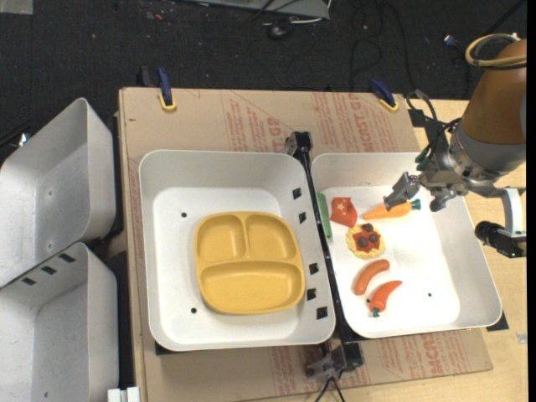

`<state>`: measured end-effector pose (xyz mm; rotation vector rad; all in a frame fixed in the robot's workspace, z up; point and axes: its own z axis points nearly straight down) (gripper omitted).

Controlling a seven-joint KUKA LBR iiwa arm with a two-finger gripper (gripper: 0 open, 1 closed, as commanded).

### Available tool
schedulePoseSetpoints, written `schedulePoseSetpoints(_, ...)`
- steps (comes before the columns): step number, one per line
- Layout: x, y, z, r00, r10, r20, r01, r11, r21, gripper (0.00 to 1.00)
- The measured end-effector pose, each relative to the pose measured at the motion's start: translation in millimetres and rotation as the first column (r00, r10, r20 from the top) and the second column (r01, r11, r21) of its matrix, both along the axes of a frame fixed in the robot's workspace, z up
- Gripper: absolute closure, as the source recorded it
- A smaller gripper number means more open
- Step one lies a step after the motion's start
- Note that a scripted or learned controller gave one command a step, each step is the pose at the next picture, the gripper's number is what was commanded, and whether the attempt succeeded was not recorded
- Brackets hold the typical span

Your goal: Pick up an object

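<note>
Tool (404, 193) hovering in right bin (469, 296), fingers sitting right at carrot (388, 211); can't tell if gripping. Carrot lying beside red pepper (342, 210), above tart (366, 240) and sausage (371, 275).

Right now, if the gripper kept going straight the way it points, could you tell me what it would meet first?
Most likely the orange toy carrot: the gripper points down and leftward over the right-hand shallow white bin, and the carrot lies right at its tip. The slanted view hides the height, so contact is uncertain.

The grey arm (494, 99) (orange-banded) reaches in, wrist angled down-left.
</note>
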<state>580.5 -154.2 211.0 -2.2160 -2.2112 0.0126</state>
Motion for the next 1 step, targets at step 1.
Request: schedulePoseSetpoints(1, 2.9, 0.5, 7.5, 1.0, 0.003, 0.013, -0.003, 1.0, -0.002, 0.0)
